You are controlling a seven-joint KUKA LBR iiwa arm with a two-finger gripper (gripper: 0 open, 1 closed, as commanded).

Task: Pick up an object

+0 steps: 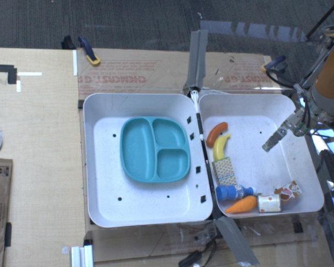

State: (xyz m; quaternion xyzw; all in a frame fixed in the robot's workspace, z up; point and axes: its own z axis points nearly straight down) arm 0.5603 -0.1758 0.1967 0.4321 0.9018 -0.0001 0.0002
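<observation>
The right bin (256, 107) holds several small items along its left and near sides. A red-orange sausage (217, 132) lies beside a yellow banana (220, 146), with a patterned packet (225, 171) below them. At the near edge are a blue bottle (231, 192), an orange carrot (240, 205), a white can (269, 203) and a brown-and-white piece (288, 192). My gripper (269, 144) hangs over the right part of this bin, slanting down to the left, above bare bin floor. It is well apart from every item.
The left bin (100, 166) carries a teal divided plate (155, 149). A grey divider bar (197, 60) stands behind the seam between the bins. Cables and the arm's body (323, 93) crowd the right edge. A blue-and-yellow clamp (88, 51) lies at the back.
</observation>
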